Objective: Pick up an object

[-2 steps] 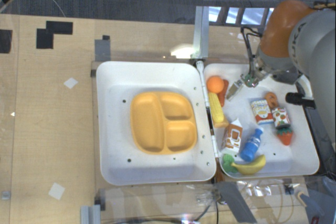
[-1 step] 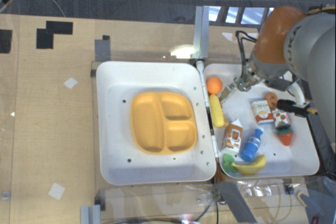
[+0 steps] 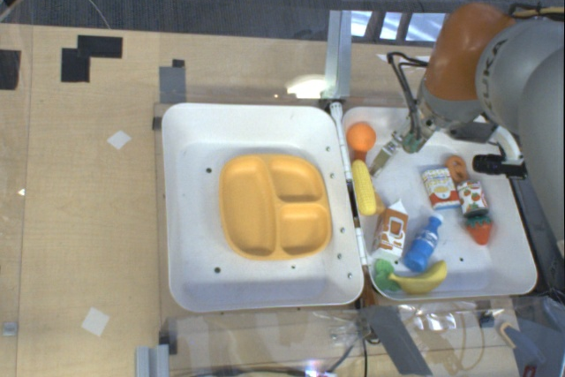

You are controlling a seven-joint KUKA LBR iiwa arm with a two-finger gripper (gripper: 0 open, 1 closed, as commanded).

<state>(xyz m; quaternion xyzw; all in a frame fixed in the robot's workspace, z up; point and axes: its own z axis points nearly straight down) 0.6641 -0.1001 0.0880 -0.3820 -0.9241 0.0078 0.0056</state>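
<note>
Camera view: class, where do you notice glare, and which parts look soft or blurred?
In the camera view, a bright glare patch sits on the bench at the left bin's far rim, with more reflections off the metal along the near edge; the yellow divided tray looks evenly lit; the gripper is small and soft, and the small packages' print is too blurred to read.

My grey two-finger gripper point(image 3: 395, 147) hangs inside the right white plastic bin point(image 3: 526, 265), just beside a round orange fruit point(image 3: 360, 138) and above a yellow corn cob point(image 3: 363, 187).
</note>
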